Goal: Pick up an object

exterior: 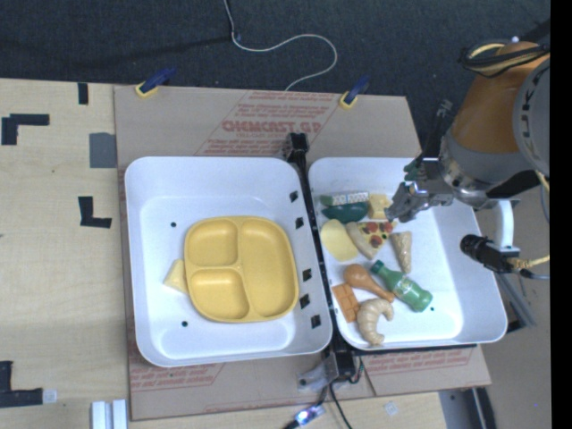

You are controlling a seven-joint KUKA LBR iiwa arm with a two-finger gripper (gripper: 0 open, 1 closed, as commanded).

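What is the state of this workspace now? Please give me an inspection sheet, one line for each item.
Surface: cardboard sheet on the bench, bearing a left bin and a right bin.
Job's things: toy foods in the right bin, among them a green bottle, a croissant and a pizza slice.
Clutter: yellow divided plate in the left bin.
Gripper: gripper low over the right bin's far side; hold unclear.
Cables: white cable beyond the bins.
Surroundings: dark carpet.

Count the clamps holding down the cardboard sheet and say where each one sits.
2. One clamp grips the cardboard sheet at its far left corner; the other clamp grips the far edge above the right bin. More may be hidden.
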